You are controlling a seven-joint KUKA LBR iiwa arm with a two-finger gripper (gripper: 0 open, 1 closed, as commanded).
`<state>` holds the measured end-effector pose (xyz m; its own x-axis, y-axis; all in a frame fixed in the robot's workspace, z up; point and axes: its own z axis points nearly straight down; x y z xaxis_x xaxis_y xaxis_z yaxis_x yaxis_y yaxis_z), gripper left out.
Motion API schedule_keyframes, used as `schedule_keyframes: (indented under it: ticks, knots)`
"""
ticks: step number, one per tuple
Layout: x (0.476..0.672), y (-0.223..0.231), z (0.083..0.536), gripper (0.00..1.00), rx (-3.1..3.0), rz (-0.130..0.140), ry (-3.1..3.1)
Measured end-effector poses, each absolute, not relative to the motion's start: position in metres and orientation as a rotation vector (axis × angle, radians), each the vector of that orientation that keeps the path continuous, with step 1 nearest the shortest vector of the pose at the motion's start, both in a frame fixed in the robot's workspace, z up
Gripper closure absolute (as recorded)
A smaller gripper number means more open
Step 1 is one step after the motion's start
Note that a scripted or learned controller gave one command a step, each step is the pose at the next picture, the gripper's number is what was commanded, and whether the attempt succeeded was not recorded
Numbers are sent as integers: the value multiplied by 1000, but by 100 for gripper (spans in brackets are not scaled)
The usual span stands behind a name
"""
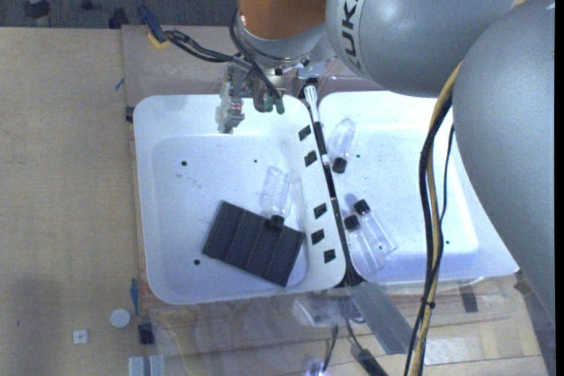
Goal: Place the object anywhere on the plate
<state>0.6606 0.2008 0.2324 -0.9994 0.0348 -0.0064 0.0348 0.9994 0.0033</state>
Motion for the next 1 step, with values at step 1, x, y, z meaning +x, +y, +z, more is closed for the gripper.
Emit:
schedule_keyframes:
  ticks: [1]
  knots:
    - [657,225,207,100,-296,4,3126]
